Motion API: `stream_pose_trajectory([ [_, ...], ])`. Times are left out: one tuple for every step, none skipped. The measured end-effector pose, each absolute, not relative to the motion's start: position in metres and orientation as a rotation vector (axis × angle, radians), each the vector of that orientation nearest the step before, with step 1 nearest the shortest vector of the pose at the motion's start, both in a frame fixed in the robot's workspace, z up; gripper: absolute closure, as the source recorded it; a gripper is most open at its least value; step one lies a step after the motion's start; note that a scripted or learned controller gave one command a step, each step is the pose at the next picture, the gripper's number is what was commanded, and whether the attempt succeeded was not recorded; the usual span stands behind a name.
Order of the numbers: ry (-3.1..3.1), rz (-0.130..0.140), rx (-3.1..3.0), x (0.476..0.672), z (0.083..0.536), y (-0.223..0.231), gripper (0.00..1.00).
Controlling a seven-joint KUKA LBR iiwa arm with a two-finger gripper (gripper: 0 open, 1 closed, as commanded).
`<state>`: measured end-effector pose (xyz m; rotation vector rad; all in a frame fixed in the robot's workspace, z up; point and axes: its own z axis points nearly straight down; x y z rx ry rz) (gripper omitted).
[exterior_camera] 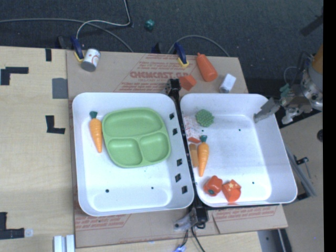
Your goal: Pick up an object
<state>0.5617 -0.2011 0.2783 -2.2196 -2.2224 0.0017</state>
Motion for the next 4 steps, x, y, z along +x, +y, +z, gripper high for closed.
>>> stream_pose_trajectory([
  [-2.221,0.002,-2.217,0.573,0.174,-0.154,0.0],
  [-2.224,0.0,-2.218,0.594,0.09,-0.106,0.0],
  [-2.224,0.01,-2.228,0.628,0.086,-0.101,0.0],
  [-2.222,0.023,-2.227,0.666,0.085,-0.103,0.0],
])
